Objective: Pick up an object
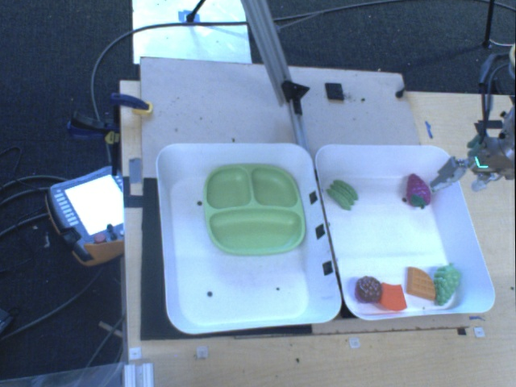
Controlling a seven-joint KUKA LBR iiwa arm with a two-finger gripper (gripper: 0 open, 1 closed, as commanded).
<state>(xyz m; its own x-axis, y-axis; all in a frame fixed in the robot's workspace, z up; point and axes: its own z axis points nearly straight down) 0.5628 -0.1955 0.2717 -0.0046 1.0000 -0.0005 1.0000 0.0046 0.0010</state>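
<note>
The right bin (379,240) holds several toy foods. A magenta berry-like piece (417,189) lies near the far right wall and a green pea pod (343,193) near the far left corner. Along the bin's near wall sit a brown round piece (368,289), a red-orange wedge (393,297), an orange waffle-like square (420,283) and a light green bunch (447,282). My gripper (463,180) hovers at the bin's far right rim, just right of the magenta piece. It is open, with nothing between its fingers, and one fingertip (444,176) is close to that piece.
The left bin (185,280) holds a green divided plate (254,210). A slanted metal pole (270,47) crosses the board behind the bins. A handheld pendant (87,214) and cables lie on the floor at left.
</note>
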